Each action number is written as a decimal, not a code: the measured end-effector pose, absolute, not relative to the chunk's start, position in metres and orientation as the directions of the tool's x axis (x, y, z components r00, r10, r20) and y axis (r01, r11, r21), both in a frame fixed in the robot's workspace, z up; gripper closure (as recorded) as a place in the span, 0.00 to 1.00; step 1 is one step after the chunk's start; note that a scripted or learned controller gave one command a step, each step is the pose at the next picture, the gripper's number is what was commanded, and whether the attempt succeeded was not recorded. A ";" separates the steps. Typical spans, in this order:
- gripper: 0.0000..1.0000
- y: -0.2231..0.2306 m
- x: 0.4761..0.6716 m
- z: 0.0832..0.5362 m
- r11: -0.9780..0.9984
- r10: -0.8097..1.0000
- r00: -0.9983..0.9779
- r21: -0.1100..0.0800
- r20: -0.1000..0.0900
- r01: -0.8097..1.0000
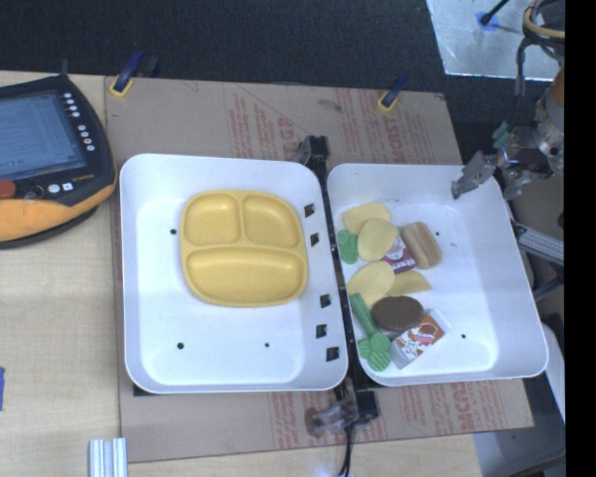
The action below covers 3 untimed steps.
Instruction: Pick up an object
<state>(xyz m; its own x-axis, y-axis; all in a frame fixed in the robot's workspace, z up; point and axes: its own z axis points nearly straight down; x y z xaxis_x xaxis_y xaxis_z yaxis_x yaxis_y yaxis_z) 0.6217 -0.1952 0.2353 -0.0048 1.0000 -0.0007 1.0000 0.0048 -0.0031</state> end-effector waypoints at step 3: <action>0.00 -0.177 0.660 0.149 0.007 1.000 -0.007 0.006 -0.004 1.000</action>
